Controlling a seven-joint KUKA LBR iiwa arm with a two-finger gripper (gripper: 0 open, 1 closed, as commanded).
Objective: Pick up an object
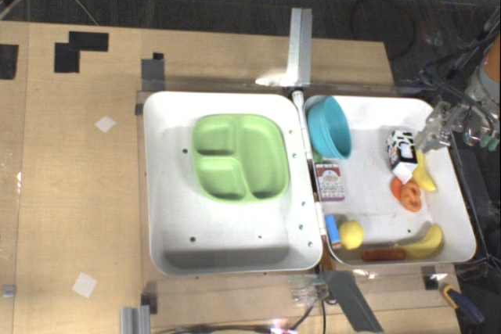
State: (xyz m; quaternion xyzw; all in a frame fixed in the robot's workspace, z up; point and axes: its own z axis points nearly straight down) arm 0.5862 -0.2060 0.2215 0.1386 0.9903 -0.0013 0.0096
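The metal two-finger gripper (435,131) hung at the right bin's (368,109) far edge, just beside the black-and-white toy (400,146). I could not tell how open it was. It should drop straight, because a small yellow banana (423,177) and an orange carrot (411,195) crowded close.

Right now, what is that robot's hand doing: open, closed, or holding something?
Hand: at the right bin's far right edge, above the black-and-white object; open or closed cannot be told, and nothing is visibly held.
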